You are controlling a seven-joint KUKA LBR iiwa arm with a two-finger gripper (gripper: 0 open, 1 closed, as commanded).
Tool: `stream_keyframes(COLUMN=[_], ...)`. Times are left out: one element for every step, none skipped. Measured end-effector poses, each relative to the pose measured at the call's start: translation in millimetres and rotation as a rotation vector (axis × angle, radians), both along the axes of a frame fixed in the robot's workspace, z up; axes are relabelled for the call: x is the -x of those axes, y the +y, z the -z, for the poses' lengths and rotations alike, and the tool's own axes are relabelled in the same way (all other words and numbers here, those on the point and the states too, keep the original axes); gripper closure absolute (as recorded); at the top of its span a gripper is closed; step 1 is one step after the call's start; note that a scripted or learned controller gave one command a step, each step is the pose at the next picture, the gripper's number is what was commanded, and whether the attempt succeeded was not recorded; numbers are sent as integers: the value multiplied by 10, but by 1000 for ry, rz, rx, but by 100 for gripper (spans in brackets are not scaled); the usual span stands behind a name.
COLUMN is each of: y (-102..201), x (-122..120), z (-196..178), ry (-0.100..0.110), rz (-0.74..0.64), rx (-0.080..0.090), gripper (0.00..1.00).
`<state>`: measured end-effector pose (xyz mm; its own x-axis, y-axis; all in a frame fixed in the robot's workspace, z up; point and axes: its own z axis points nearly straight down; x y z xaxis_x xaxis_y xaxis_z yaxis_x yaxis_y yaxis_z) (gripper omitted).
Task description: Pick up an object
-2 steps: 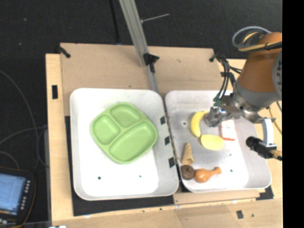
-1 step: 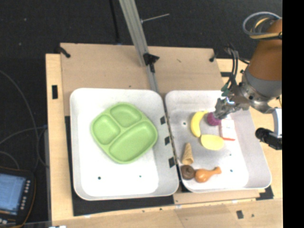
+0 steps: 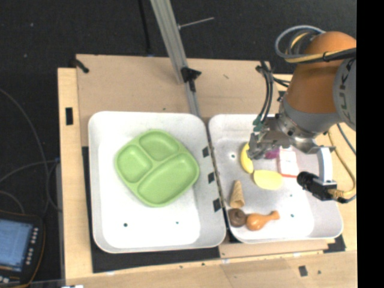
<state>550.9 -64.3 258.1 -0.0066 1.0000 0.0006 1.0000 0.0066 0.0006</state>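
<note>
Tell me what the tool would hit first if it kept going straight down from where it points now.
Most likely the yellow banana-shaped toy in the right bin: the tool hangs just above its upper end. Depth is hard to judge from this slanted view, so it could instead land on bin floor beside it.

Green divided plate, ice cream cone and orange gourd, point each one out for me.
green divided plate (image 3: 157,167), camera view, on the ridge between compartments
ice cream cone (image 3: 238,192), camera view, mid-cone
orange gourd (image 3: 258,221), camera view, on its rounded body
</note>
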Motion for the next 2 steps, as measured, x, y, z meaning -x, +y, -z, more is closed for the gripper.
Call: stream_keyframes(y=[597,1106], x=[73,217], z=[-38,-83], ry=[-1,0], rz=[-2,-2], rx=[-2,-2], gripper=[100,100])
